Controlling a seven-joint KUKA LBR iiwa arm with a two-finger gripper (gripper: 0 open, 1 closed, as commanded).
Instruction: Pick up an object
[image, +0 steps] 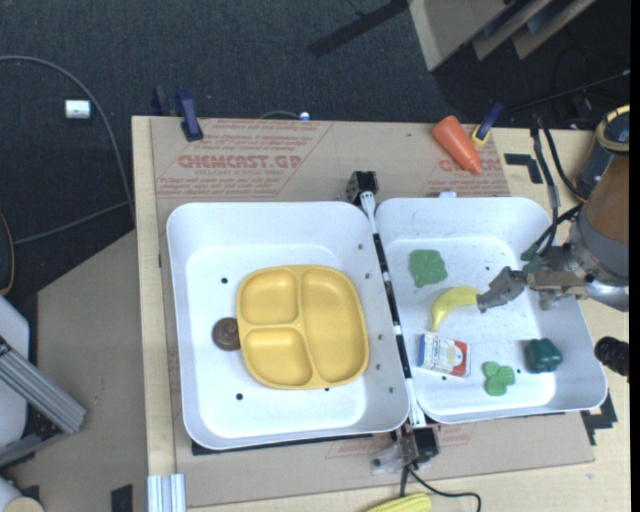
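In the right bin (470, 225), my gripper (494, 294) hangs low, its tip just right of a yellow banana (452, 303). Whether it touches the banana I cannot tell. A light green leafy piece (428, 267) lies up and left of the banana. Toward the front lies a small white, blue and red carton (443, 354). To its right is a small light green piece (497, 377), and a dark green piece (542, 354) rests near the right wall. Nothing is visibly held.
The left bin (200, 270) holds a yellow divided plate (300, 326) with a brown round thing (226, 333) at its left side. An orange carrot (458, 145) lies on the bench behind the right bin. The arm's wrist (600, 265) overhangs the right bin's right wall.
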